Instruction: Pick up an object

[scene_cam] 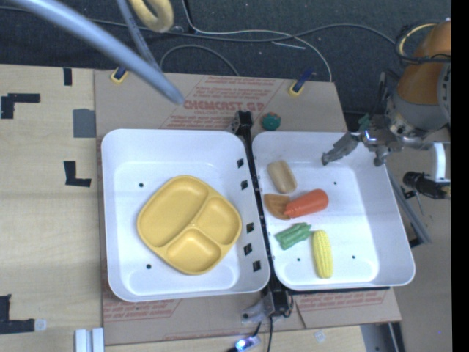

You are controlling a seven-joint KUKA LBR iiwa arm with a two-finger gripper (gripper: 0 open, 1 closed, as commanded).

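The right bin [381, 218] holds several toy foods. There is a tan bread roll [281, 176], an orange carrot [309, 202] lying against a brown piece [272, 205], a green bean pod [293, 235] and a yellow corn cob [322, 253]. My gripper [354, 155] hangs over the bin's far right corner, up and to the right of the roll. It is open, with its fingers spread and nothing between them. The orange-banded arm [426, 64] comes in from the right edge.
A yellow divided plate [189, 224] lies in the left bin [121, 196]. A small teal object [272, 121] sits on the cardboard behind the bins. A grey pole [88, 28] and cables cross the top left.
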